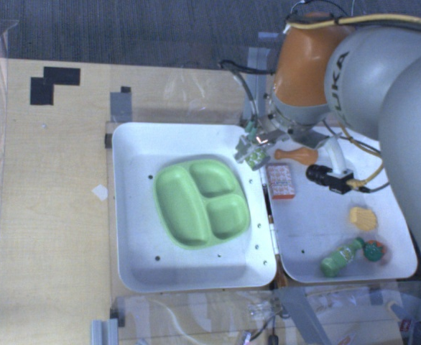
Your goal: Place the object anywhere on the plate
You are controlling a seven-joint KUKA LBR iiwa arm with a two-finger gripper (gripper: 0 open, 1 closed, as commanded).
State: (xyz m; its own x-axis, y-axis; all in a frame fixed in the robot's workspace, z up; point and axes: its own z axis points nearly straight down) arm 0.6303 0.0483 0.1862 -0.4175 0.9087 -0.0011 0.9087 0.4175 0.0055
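Note:
A light green plate with three compartments lies in the left white bin. My gripper hangs over that bin's upper right corner, just above and to the right of the plate, near the wall between the two bins. A small red and white box lies in the right bin close beside the gripper. An orange piece lies just past it, partly under the wrist.
The right bin also holds a yellow lump, a green bottle lying on its side and a small green and red ball. A black cable plug hangs from the arm over that bin.

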